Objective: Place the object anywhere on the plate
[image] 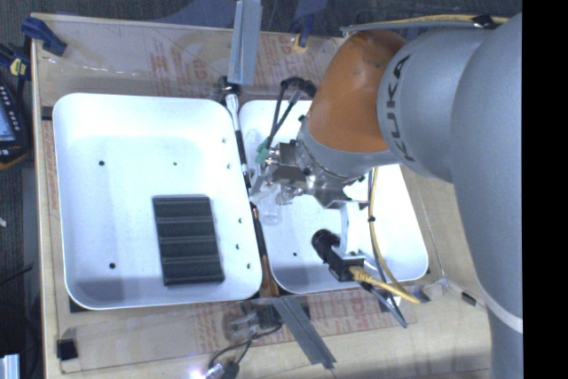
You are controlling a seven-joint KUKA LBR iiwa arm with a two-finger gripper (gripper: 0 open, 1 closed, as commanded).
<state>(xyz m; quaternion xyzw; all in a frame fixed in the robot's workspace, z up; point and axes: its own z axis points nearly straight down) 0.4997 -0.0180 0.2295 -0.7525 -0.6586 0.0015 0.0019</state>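
Claw (266,182) position: low in the right bin (404,257), close against that bin's left wall, at roughly mid-length of the wall. Claw state: cannot be determined. The wrist hardware and the arm (426,102) cover the tip from above, and whether anything is grasped cannot be told. A pale translucent shape (271,209) sits just beside the claw on the bin floor. It is too blurred to identify, so the object to be placed cannot be confirmed.

The arm enters from the right. Its orange band (351,102) lies directly above the wrist, and the grey link beyond it spans the upper and right portions of the right bin.

The left bin (80,129) stands just beside the right bin, and their long walls run side by side along the centre line. The black ribbed plate (187,240) lies flat in the left bin, in the lower right part of the floor. It is near the wall next to the right bin but apart from it. The plate is rectangular, with ridges running across its width. It is apart from the claw, with the two bin walls between them. Small dark dots mark the left bin floor around the plate.

Both bins rest on the surface (133,71), a pale brown board with red printing. A grey metal bar (246,35) stands at the upper edge between the bins. A blue clamp (42,35) grips the upper left corner of the surface.
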